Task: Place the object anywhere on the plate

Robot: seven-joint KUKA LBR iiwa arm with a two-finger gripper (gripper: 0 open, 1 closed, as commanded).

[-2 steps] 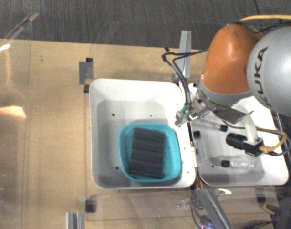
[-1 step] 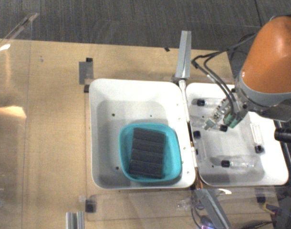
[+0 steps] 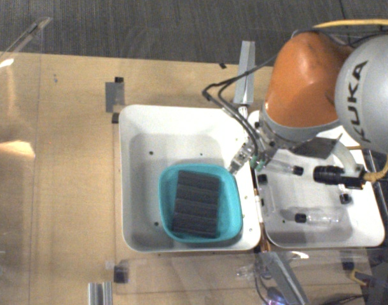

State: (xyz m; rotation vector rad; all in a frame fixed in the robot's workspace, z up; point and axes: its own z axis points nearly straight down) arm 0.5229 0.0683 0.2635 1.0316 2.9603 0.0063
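Ribbed dark block point(image 3: 196, 203): found lying flat on the teal plate point(image 3: 231, 199), down in the left bin point(image 3: 137, 170). Sat well inside the plate's raised rim on every side, with no overhang anywhere. Judged the placing itself done on that showing. Judged nothing left but taking the arm point(image 3: 308, 81) clear, if even that.

Spotted the gripper point(image 3: 248, 156) tucked under the wrist, just beside the plate's far right corner and over the two bins' meeting rims. Could not tell whether open or closed. Saw nothing held in it.

Noted bare white floor in the left bin behind and to the left of the plate. Noted tight quarters on the right, with plate close to the bin wall. Counted a few small dark-capped items point(image 3: 318, 218) in the right bin point(image 3: 372, 234).
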